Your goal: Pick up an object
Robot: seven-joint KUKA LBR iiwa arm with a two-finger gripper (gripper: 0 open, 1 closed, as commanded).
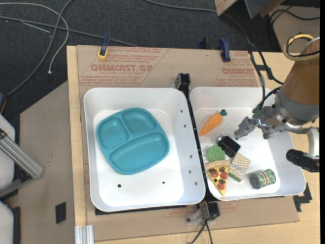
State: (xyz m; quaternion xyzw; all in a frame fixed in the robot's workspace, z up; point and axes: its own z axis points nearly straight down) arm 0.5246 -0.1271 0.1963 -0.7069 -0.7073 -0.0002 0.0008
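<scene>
Currently we're hovering over the right bin (284, 187), gripper (242, 128) just above the pile of toy food: carrot (211, 124), pizza slice (219, 175), green can (262, 178), plus a black block (229, 146) nearest the tip. Everything looks light, rigid plastic, a bit slick. We'd take the carrot across its thick middle. We can't tell the gripper's state at this angle; nothing visibly held. Blue plate (133, 140) sits in the left bin (96, 187).
</scene>
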